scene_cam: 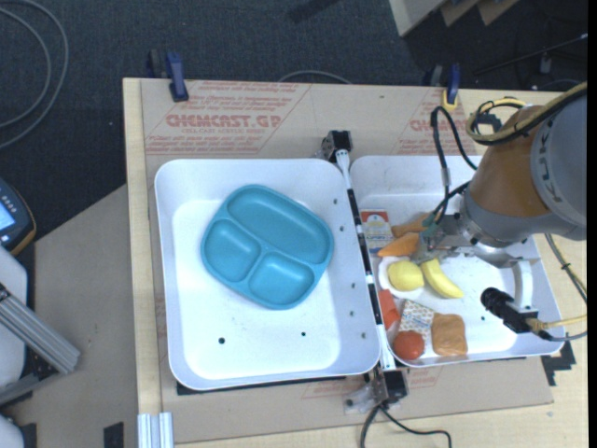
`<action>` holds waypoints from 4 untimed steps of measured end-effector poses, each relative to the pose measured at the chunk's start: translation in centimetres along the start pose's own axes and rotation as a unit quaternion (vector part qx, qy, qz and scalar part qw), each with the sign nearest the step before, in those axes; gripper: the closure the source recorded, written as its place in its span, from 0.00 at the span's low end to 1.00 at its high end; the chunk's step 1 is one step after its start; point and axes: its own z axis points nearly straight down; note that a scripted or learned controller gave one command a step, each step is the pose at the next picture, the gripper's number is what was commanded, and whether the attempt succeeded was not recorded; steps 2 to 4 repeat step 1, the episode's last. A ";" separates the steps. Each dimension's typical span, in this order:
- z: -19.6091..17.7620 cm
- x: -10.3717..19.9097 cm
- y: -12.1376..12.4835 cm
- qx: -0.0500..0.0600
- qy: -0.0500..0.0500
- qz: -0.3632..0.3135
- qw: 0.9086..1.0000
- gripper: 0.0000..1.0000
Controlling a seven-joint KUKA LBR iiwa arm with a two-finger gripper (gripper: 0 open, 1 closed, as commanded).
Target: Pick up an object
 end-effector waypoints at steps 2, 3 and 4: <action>-9.5 7.6 1.5 -0.003 0.002 -0.004 1.000 1.00; -9.5 7.6 1.5 -0.003 0.002 -0.004 1.000 1.00; -9.5 7.6 1.5 -0.003 0.002 -0.004 1.000 1.00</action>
